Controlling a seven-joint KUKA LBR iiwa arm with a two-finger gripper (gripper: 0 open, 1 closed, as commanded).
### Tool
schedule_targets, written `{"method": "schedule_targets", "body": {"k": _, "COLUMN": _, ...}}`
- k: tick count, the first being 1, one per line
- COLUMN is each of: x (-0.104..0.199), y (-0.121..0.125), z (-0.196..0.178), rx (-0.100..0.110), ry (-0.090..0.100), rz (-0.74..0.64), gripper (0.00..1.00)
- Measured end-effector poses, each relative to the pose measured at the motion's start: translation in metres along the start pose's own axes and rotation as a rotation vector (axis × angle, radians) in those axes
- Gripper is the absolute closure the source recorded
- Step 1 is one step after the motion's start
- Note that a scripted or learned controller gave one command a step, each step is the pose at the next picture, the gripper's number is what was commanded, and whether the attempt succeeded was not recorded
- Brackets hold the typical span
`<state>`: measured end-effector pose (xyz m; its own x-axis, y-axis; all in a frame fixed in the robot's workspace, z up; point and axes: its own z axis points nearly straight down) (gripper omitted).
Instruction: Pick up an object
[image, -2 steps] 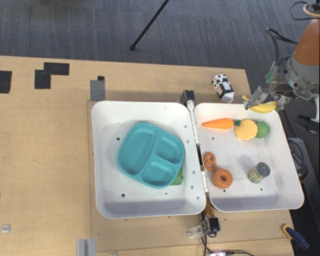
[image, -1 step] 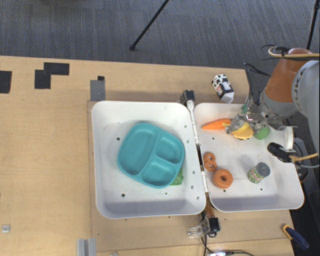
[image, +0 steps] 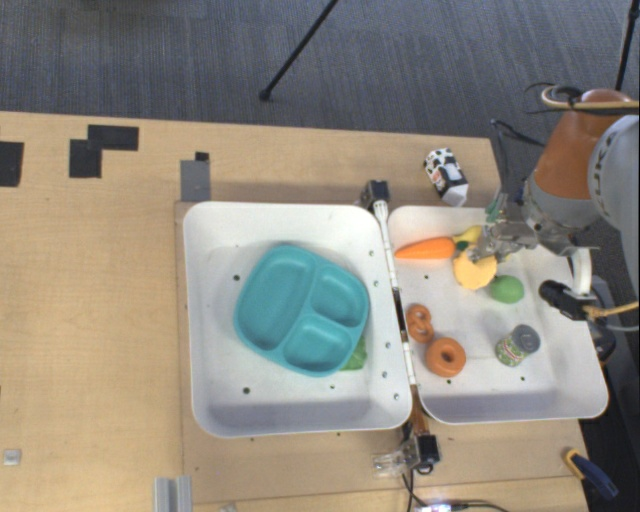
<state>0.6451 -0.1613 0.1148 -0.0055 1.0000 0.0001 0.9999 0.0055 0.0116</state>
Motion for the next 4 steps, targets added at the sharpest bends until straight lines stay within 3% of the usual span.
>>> {"method": "schedule_targets", "body": {"k": 1, "x": 0.032, "y": 0.018, "z": -0.091, "rx": 0.006, "ry": -0.002, "rz": 0.228, "gripper": 1.0}}
{"method": "schedule_targets", "body": {"k": 2, "x": 0.032, "y": 0.017, "z": -0.09, "rx": 0.009, "ry": -0.002, "rz": 0.228, "gripper": 0.0}}
{"method": "schedule_targets", "body": {"k": 3, "x": 0.002, "y": 0.012, "z": 0.018, "rx": 0.007, "ry": -0.002, "rz": 0.206, "gripper": 0.0}}
{"method": "schedule_targets", "body": {"k": 4, "x": -0.032, "y": 0.022, "z": 0.026, "rx": 0.037, "ry": 0.008, "rz": 0.33, "gripper": 0.0}}
